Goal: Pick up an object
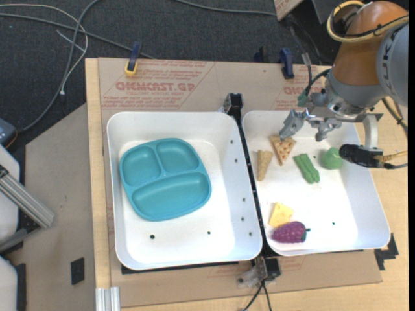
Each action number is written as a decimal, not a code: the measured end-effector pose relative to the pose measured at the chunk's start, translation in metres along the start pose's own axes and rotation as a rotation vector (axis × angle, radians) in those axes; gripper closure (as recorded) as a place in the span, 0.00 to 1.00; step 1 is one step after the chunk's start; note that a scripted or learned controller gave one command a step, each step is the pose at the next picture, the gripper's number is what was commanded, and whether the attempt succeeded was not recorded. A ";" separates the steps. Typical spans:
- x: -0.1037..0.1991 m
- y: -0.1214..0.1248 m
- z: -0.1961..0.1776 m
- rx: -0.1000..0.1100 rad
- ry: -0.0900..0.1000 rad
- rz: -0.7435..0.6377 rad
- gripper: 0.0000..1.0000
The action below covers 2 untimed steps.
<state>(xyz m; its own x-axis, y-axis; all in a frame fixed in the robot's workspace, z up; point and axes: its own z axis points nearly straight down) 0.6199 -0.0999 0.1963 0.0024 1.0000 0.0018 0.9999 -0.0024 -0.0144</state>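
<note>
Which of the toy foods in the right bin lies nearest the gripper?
The waffle wedge, just under the gripper. The cone, green pickle, green ball, cheese and grapes all lie farther off.

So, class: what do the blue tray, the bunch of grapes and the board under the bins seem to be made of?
Blue tray: likely moulded plastic, smooth with a soft sheen and rounded compartments. Grapes: probably toy plastic or rubber, uniform purple, slightly glossy. Board: looks like cardboard, matt tan with red printed lettering.
</note>
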 end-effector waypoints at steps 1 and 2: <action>0.000 0.003 -0.007 -0.013 -0.001 -0.002 0.00; 0.002 0.004 0.056 -0.006 0.000 -0.002 0.00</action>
<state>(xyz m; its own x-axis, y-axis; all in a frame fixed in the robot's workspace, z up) 0.6231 -0.0976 0.1400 0.0003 1.0000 0.0021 1.0000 -0.0002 -0.0083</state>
